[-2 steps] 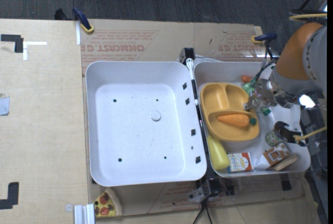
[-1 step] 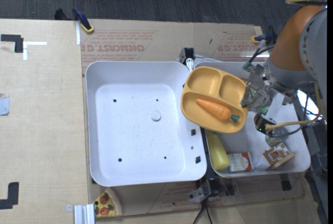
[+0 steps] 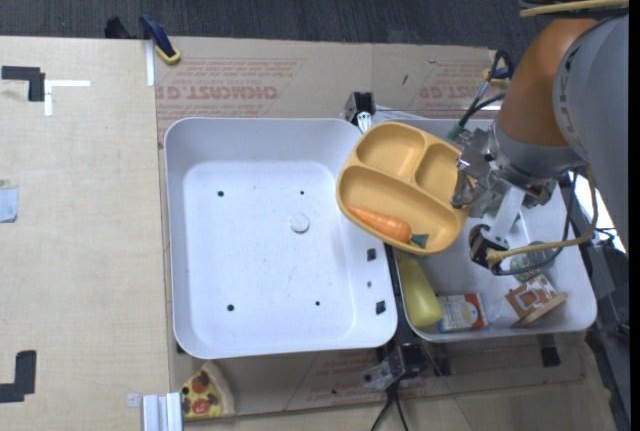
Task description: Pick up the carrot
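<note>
The carrot (image 3: 393, 224) lies in the yellow tray (image 3: 372, 187), left of the fingers (image 3: 468, 191) and not yet picked; their state I cannot tell.

The grey arm (image 3: 585, 99) reaches in from the right, its orange-banded wrist bent down, pincer (image 3: 468, 191) pointing left

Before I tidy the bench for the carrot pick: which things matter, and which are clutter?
Job:
carrot
yellow divided plate holding it
hand

Lying about:
yellow bottle
small carton
toy house
pizza slice toy
</note>
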